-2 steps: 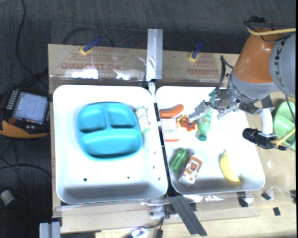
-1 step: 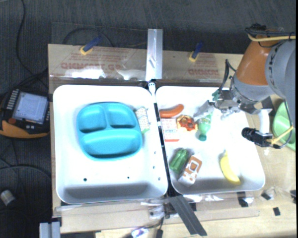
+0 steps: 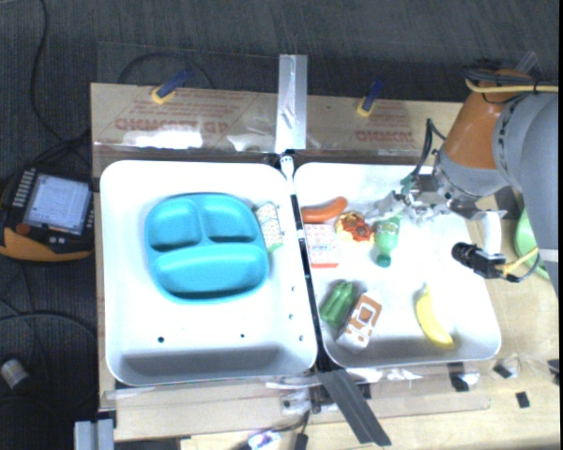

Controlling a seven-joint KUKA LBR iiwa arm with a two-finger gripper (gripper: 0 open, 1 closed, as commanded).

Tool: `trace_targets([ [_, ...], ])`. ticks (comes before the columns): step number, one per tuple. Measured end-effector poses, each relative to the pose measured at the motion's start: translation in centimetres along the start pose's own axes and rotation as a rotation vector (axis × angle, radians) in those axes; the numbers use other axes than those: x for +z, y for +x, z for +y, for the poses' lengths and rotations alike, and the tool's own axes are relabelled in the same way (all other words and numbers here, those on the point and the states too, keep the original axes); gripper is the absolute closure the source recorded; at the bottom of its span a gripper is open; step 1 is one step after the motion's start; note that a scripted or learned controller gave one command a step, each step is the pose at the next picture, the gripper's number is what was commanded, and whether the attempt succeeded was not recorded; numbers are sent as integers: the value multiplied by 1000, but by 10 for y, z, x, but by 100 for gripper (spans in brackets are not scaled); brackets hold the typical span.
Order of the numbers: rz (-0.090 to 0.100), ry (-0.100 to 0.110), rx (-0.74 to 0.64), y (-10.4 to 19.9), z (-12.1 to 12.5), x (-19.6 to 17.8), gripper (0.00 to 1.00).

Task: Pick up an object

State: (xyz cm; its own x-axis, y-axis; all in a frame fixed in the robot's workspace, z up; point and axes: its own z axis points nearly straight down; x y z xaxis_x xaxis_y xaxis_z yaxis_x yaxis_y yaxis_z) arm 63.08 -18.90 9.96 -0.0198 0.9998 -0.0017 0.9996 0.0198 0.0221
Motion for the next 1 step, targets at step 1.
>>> trace_targets([
  [1,1,-8,-2,3,3,-12,100],
])
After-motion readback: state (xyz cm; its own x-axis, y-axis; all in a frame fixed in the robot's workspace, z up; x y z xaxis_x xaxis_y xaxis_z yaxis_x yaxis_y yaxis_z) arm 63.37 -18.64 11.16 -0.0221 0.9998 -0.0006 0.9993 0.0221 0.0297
